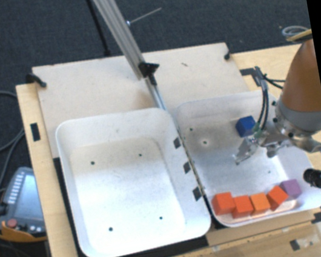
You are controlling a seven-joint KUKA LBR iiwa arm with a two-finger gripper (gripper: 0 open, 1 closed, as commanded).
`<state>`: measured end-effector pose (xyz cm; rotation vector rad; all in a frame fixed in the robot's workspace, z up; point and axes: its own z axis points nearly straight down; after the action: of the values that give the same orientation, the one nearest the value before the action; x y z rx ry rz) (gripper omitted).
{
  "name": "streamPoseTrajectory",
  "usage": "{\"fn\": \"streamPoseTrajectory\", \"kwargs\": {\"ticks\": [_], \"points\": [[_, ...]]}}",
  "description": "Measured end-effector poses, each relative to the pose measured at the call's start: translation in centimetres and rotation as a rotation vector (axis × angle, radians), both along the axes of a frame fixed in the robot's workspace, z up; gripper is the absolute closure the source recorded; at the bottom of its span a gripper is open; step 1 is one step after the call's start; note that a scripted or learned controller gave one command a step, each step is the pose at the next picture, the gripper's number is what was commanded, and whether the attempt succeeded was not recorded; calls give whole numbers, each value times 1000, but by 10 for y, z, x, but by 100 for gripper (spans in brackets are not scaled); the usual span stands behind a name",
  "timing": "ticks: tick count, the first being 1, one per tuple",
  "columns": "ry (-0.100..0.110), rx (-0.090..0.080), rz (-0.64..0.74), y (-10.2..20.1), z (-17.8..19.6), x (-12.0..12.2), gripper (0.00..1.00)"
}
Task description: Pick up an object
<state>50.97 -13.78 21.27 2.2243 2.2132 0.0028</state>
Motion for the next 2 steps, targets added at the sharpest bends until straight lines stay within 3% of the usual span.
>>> {"fn": "streamPoseTrajectory", "kwargs": {"ticks": [1, 2], "points": [[1, -2, 6, -26, -119, 53, 0], [-3, -3, 7, -69, -114, 111, 0]]}}
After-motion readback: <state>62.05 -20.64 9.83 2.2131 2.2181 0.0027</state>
